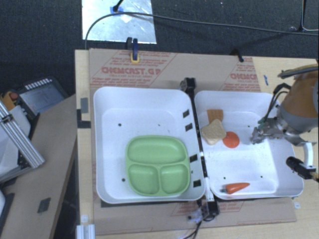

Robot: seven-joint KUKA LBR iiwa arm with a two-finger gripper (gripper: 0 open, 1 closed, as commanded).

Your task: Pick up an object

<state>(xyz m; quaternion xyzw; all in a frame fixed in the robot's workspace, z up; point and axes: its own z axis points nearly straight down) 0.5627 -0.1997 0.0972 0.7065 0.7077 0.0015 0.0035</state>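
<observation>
So the worktop [164, 68] is the big tan board with red lettering, and it carries my two white bins side by side. The left bin [107, 133] holds just a green divided plate [158, 164], three compartments, sitting toward the near right corner of that bin. The right bin [249, 168] is where all the small stuff is.

My arm [301, 103] comes in from the right, orange band showing, hanging over the right edge of the right bin. My jaws [258, 135] sit low inside that bin on the right side, above bare white floor. Honestly I cannot tell whether they're wide or narrow from this angle, it's just a dark cluster of metal, and I see nothing between them.

Pickable things, biggest first: a slice of toast [213, 132] leaning near the divider between the bins, touching or overlapping a tan cracker-looking square [215, 115] just behind it. Right beside the toast is a red-orange round piece [231, 140], looks like a tomato, near my jaws but apart from them. Then a little carrot [235, 187] lies flat near the front wall of the right bin, well apart from the rest and from me.
</observation>
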